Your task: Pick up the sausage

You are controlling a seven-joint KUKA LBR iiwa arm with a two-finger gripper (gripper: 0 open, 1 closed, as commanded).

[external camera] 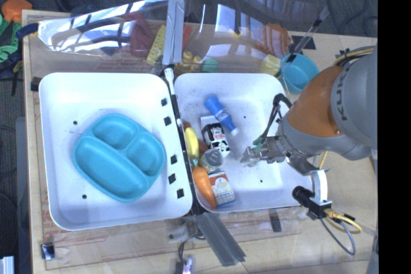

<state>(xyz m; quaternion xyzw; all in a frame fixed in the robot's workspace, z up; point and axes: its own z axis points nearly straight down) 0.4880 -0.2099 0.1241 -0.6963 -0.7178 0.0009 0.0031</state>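
— Where was the end effector [252,156]?

— Low over the floor of the right bin [273,84], towards its right half, at the tip of the grey and orange arm [321,113] that reached in from the right. Nothing was visibly gripped. Whether it was clenched or released, I couldn't tell from that angle.

— And the sausage?

— A small reddish-brown piece, which I took for the sausage [203,152], lay near the bin's left wall, well apart from the end effector. It sat just beside a yellow banana [191,141], partly hidden among the other items.

— What else lay around it?

— A black-and-white toy [215,133] just above it, and a blue bottle [217,111] lying tilted beyond that. Below it were an orange carrot [203,183] and a small carton [222,190], touching each other at the bin's near corner.

— Further out?

— The left bin [58,99] held a blue divided plate [119,154]. On the counter [350,48], past the right bin's far corner, stood a blue cup [299,72].
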